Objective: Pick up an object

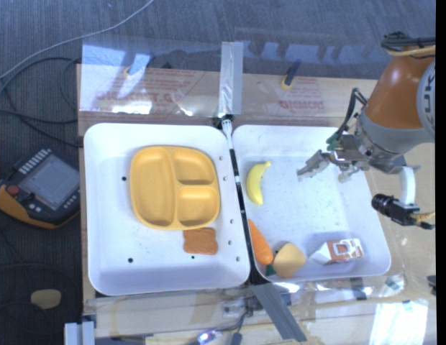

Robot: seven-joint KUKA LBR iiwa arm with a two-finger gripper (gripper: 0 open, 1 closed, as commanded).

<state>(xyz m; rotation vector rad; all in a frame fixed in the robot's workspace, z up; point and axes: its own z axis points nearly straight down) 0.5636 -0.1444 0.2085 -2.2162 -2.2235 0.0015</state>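
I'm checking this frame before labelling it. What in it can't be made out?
- Pincer, camera view: too small and blurred to tell its opening.
- Carton, right bin: print too small to read.
- Pear: overlaps the carrot, so contact is unclear.
- Arm: cut off by the right edge.

This looks like a robot lab. A big grey and orange robot arm (399, 99) reaches over a bench (173, 95) with two white bins (101, 264). A control pad (37, 187) (with a screen) lies on the grey carpet (36, 20), and black cables (29, 70) run across it.
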